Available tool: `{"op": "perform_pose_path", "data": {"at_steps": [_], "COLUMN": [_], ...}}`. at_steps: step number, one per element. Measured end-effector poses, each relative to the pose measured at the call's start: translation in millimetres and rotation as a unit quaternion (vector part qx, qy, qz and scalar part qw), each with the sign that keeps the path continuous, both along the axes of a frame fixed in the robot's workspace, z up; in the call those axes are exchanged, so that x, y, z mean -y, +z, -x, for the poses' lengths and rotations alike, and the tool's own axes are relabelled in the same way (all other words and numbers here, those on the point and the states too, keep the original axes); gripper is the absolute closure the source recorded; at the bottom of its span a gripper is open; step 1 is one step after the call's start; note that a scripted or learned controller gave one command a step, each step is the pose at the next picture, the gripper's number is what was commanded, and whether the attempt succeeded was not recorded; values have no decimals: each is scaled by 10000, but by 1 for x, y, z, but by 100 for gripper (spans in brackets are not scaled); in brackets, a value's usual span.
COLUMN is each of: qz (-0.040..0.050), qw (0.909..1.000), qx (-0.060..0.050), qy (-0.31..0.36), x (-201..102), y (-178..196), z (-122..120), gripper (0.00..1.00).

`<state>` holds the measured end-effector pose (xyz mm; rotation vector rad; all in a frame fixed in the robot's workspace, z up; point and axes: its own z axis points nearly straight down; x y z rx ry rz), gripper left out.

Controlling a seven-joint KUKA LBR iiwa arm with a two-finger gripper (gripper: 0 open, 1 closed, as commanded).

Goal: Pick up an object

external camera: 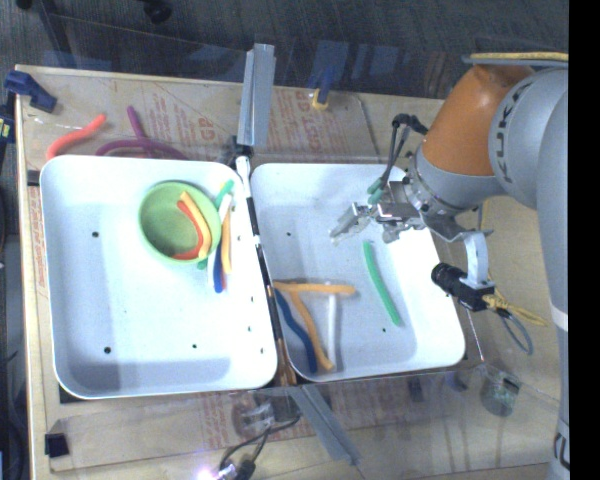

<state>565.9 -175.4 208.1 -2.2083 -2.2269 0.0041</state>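
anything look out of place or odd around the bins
Yes: an orange strip and a purple strip lie on the bench behind the left bin, outside both bins, while the other strips sit inside them.

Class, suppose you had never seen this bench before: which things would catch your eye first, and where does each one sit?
The big grey arm with its orange band reaches in from the right, its gripper hanging over the right bin just above a green stick. In the left bin, a bright green bowl holds orange and yellow sticks.
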Motion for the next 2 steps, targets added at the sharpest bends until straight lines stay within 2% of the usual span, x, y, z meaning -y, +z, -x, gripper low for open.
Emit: {"op": "perform_pose_path", "data": {"at_steps": [1,2], "qz": [11,14], "qw": [9998,9998], "qx": [3,3], "qy": [-219,-216], "x": [35,35], "y": [-44,-44], "z": [22,22], "gripper": [0,0]}}
